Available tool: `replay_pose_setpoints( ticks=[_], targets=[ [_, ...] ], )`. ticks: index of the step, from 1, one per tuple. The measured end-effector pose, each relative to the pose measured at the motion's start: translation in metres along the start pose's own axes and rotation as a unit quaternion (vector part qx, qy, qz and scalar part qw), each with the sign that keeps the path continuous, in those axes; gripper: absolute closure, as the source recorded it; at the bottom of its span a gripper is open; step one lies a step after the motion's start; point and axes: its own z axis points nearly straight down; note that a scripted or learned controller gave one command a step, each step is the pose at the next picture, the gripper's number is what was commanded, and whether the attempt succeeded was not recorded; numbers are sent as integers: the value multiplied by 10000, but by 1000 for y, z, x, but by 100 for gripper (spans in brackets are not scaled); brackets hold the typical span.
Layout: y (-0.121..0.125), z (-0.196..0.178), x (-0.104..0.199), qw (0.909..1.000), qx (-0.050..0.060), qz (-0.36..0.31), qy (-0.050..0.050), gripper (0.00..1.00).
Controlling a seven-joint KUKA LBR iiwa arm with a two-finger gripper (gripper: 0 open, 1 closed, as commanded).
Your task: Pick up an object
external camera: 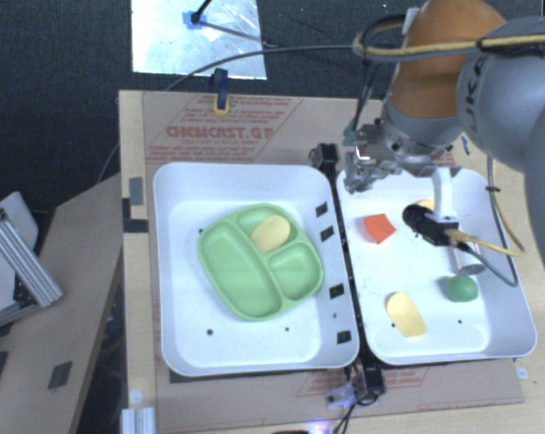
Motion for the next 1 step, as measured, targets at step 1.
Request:
replay_pose_setpoints(
  ticks=[1],
  targets=[
    [-17,19,47,10000,6,-1,1,100]
  ],
)
